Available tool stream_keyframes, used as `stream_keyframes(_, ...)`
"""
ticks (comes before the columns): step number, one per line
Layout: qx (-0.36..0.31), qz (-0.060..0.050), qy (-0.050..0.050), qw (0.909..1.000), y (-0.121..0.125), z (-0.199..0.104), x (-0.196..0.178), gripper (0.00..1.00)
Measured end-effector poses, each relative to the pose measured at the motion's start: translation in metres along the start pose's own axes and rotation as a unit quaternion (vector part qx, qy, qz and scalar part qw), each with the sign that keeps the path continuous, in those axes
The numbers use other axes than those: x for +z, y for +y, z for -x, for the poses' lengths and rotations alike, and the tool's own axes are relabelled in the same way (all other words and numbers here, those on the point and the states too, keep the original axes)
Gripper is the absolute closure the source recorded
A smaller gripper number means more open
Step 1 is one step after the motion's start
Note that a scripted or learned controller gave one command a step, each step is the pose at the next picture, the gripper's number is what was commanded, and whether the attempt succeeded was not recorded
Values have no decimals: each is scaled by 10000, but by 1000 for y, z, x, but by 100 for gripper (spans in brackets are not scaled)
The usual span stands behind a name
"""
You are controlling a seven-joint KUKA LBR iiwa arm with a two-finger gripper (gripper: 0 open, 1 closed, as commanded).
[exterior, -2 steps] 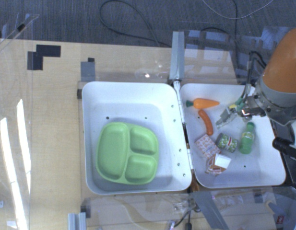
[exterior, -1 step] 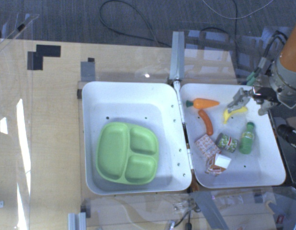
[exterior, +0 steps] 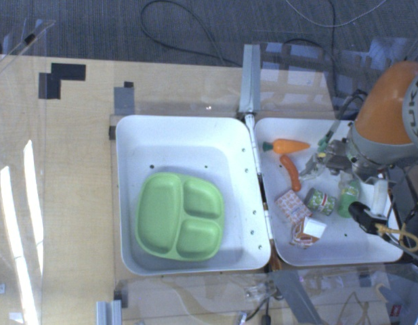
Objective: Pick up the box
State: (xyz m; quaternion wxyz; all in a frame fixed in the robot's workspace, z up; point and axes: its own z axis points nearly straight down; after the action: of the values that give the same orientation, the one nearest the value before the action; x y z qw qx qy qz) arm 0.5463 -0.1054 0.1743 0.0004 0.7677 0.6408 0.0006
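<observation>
Arm: [exterior: 391,114] grey w/ orange band, enters from right, sits over the upper-right part of the right bin.
Claw: [exterior: 328,156] over right bin, near the sausage and just below the carrot's right end. Dark linkages visible; fingertips too small/cluttered to read, so can't tell how far open or whether anything is in it.
Box: [exterior: 292,206] small, red/white pattern, lies flat on right bin floor, lower-left area, close to the divider. Long axis approx diagonal, upper-left to lower-right; corners point up and down in view. Apart from claw.
Second packet: [exterior: 308,231] red/white, white face up, just below-right of box, touching or nearly so; can't tell which.
Can: [exterior: 321,201] green, on its side, just right of box.
Bottle: [exterior: 348,199] green, right of can.
Sausage: [exterior: 291,172] orange-red, above box, long axis near vertical.
Carrot: [exterior: 290,145] orange, top-left of right bin, lies horiz.
Right bin: [exterior: 344,252] white, shallow.
Left bin: [exterior: 131,202] white, holds green divided plate [exterior: 180,216].
Tabletop: [exterior: 66,202] light wood.
</observation>
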Motion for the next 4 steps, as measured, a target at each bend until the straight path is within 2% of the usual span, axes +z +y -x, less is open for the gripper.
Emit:
stream_keyframes(1,192,58,7,9998,7,1,85,0)
stream_keyframes(2,1337,18,7,9910,-6,-28,-12,0)
stream_keyframes(3,806,2,2,9967,-26,-7,54,0)
stream_keyframes(4,-220,111,39,9997,-12,19,78,0)
